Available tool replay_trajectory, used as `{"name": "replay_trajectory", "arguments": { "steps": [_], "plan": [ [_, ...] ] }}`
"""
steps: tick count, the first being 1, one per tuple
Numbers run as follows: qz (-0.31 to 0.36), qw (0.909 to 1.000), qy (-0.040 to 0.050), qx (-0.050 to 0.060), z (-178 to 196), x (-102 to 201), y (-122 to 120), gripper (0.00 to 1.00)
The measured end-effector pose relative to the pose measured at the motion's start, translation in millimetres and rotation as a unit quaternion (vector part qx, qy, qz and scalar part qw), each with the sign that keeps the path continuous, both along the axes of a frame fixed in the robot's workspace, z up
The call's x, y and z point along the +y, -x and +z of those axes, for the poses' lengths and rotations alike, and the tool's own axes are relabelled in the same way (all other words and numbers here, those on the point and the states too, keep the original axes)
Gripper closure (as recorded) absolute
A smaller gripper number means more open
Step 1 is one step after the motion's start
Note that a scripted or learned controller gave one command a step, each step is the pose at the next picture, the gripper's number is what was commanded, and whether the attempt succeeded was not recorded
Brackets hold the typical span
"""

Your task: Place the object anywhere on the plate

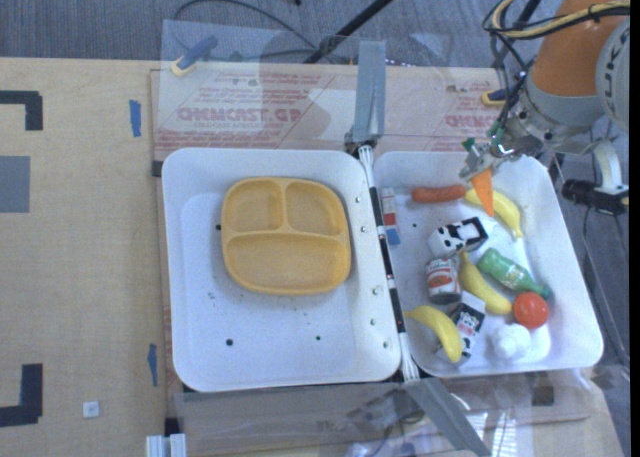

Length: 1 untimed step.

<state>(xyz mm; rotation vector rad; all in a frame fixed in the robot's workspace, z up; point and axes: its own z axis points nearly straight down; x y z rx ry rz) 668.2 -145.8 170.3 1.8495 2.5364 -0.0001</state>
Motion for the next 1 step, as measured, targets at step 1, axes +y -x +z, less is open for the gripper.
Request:
{"name": "replay_trajectory", "arguments": {
  "steps": [1],
  "plan": [
    [0.236, 0.9717, -0.0016, 0.002, 12.3, 86.1, 0.4, 1.0]
  ]
}}
